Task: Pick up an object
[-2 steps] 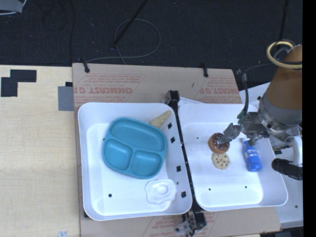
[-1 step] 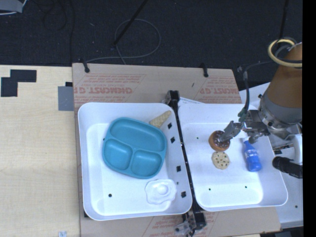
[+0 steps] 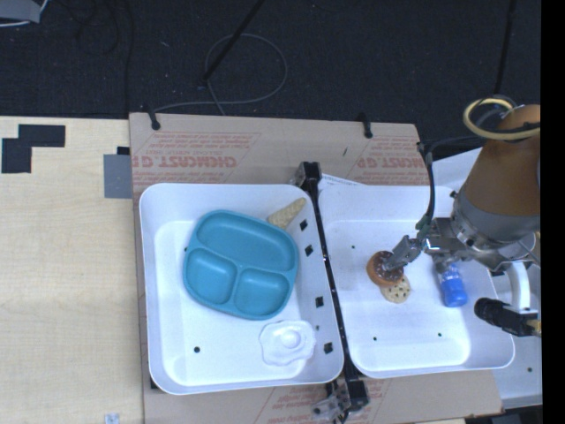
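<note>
The gripper (image 3: 399, 254) sits low in the right bin (image 3: 424, 347), just at two o'clock of a brown donut (image 3: 383, 268), with a cookie (image 3: 396, 291) touching the donut at five o'clock. I cannot tell how the claw stands. If it closes off-centre, it may nudge the donut against the cookie and come up with nothing. A blue bottle (image 3: 452, 287) lies near, at three o'clock.

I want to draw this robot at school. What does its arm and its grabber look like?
The arm is thick and rounded, orange up top, then grey toward the wrist. A yellowish cable loops over it and a black cable hangs down its side. The gripper is small, made of grey metal, with thin fingers sticking out like a beak.
</note>
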{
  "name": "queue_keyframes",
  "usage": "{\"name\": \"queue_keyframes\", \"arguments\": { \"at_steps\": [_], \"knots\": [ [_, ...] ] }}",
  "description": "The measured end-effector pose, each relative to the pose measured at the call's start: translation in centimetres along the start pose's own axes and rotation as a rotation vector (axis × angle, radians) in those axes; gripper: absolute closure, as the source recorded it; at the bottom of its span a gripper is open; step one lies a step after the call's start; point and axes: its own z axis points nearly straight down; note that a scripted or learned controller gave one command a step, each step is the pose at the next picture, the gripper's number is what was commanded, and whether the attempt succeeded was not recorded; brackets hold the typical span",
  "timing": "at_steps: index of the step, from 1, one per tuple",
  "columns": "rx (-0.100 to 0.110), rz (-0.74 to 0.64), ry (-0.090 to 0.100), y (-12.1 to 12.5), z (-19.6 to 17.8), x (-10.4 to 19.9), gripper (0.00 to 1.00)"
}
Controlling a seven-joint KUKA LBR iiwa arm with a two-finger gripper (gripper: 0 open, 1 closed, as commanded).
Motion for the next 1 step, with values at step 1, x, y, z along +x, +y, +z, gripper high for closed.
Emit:
{"name": "queue_keyframes", "arguments": {
  "at_steps": [1],
  "knots": [
    [0.002,0.000,0.001,-0.52,6.30,0.53,0.00]
  ]
}}
